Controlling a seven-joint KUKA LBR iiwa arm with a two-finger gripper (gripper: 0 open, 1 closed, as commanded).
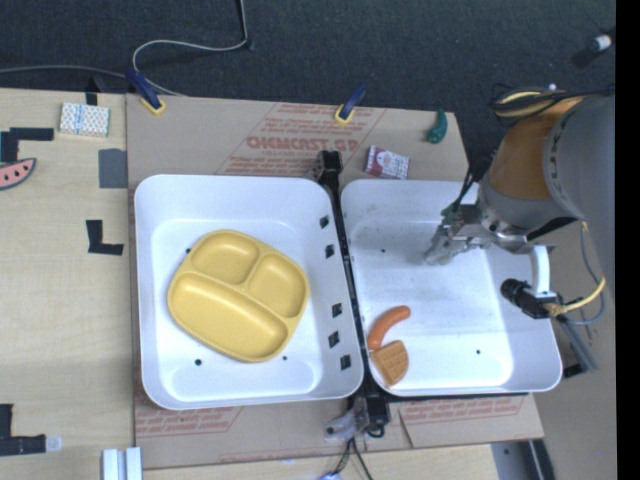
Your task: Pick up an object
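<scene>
Gripper [440, 250] low in right bin [430, 373], over bare floor near upper wall; nothing seen between fingers, whether spread or closed cannot tell from this angle. Sausage [388, 324] and waffle piece [390, 362] at bin's lower left corner, touching or nearly so, close against divider; well apart from gripper. Yellow divided plate [238, 294] flat in left bin [160, 268], central, clear of walls. Judged: no pickup achieved yet; descent appears aimed at bare floor. Corner position of food likely awkward for finger clearance beside wall.
</scene>
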